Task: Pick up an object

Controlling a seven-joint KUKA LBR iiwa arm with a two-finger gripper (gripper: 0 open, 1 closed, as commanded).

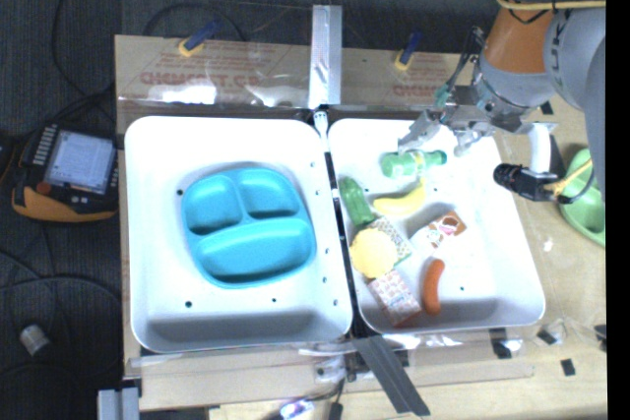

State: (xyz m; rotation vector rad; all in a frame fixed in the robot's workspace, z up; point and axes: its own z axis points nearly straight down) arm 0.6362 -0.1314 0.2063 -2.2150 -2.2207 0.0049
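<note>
The two-finger gripper (442, 128) hangs spread wide just above the pale green plastic bottle (412, 161) lying near the far edge of the right-hand shallow white bin (512, 241), so the approach seems in hand, and next it likely must descend and close.

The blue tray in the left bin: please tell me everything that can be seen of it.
The blue plastic tray is glossy, rounded and oval-like, with three compartments: two small ones at the far side and one wide one at the near side. It lies flat, slightly turned, in the middle of the left white bin. All three compartments hold nothing.
</note>
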